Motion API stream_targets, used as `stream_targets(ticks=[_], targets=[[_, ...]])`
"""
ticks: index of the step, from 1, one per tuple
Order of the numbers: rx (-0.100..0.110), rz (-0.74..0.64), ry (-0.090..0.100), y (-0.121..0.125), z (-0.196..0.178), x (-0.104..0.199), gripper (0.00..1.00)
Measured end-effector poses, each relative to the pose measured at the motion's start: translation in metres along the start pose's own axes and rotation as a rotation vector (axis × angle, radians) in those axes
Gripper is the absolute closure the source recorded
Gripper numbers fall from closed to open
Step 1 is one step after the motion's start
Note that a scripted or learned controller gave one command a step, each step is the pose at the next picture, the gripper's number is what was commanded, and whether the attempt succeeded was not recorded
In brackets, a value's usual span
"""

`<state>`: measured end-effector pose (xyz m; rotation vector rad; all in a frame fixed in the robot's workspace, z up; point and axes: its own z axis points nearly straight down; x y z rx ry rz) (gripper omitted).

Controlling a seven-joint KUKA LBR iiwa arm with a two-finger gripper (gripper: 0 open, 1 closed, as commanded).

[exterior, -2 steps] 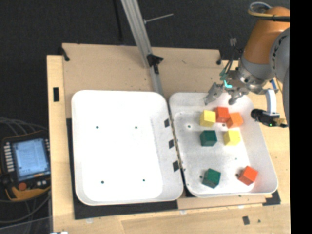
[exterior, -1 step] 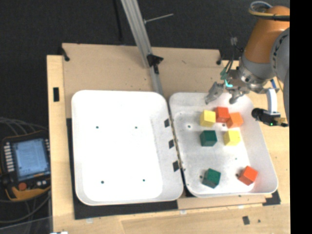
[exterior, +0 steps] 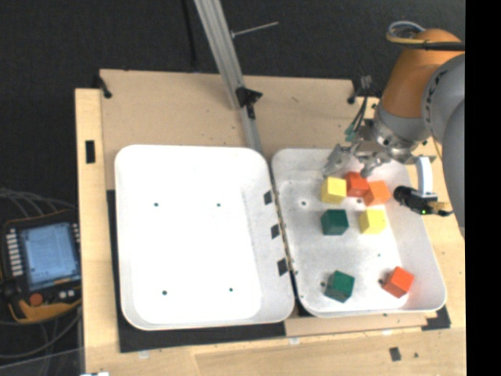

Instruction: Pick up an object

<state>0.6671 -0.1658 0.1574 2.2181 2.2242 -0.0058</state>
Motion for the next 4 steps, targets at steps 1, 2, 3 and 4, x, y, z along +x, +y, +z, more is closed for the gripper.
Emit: stream_targets(ticks=[1, 2, 3, 4], targets=[[-0.022, 0.002, -0.004, 0.009, 0.024, 0.001, 0.0], [-0.023, 0.002, -0.006, 0.011, 0.03, -0.001, 0.0], [-0.027, -0.001, -0.009, 0.012, 0.019, -0.002, 1.0], [-0.008, 0.001, 0.002, 0.009, -0.026, -0.003, 1.0]])
